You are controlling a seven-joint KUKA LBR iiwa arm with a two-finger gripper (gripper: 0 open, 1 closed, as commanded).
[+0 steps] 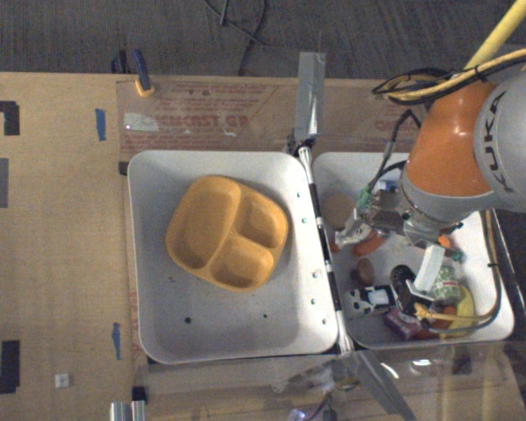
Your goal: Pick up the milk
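While the arm [460, 147] reaches over the right bin [504, 318], its gripper [355, 231] hangs near that bin's left wall; whether it grips anything cannot be told. A black-and-white milk carton [371, 299] lies below it among crowded items; the left bin [149, 279] holds a yellow divided plate [228, 232] amid bare floor

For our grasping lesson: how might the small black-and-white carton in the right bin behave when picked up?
The carton looks boxy, so it probably won't roll. Being small, it is likely light and may slide if nudged. Clutter crowds beside it, so that could shift too.
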